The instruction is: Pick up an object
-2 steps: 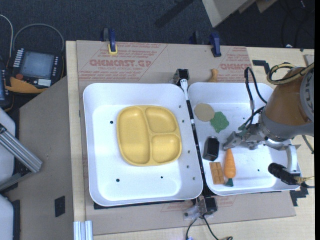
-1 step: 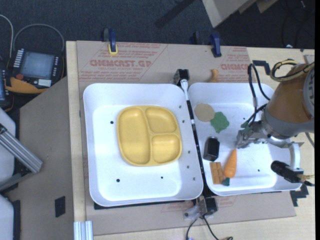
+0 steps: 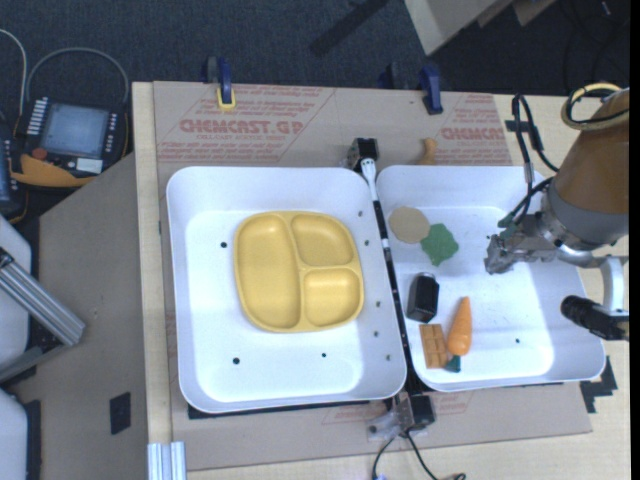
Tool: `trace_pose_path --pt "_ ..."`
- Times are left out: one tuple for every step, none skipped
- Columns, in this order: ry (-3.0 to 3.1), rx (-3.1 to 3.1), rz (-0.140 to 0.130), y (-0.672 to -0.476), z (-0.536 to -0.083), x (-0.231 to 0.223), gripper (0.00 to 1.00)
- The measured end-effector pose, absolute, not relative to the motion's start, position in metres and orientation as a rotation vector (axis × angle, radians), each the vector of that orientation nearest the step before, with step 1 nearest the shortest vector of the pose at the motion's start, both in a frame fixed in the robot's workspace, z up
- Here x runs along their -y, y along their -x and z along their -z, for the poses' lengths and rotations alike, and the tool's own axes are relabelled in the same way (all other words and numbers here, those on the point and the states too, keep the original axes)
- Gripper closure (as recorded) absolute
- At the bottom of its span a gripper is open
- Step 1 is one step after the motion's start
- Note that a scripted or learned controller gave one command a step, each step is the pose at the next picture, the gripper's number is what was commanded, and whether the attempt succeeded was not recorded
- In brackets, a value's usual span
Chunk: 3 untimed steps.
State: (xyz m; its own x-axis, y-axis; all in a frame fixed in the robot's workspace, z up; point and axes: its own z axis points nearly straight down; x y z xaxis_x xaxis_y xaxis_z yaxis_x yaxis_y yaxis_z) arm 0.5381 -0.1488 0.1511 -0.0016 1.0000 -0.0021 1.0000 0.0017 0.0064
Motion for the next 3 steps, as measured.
trace_pose_path --pt "-2.215 -2.218 -0.006 -0.537 -0.215 0.148 1.00" --pt "-2.217 -2.219 -0.003 -0.538 -0.249 0.148 1.00" --pt "-2.216 -2.231 -0.001 -0.541 -0.239 0.089 1.00"
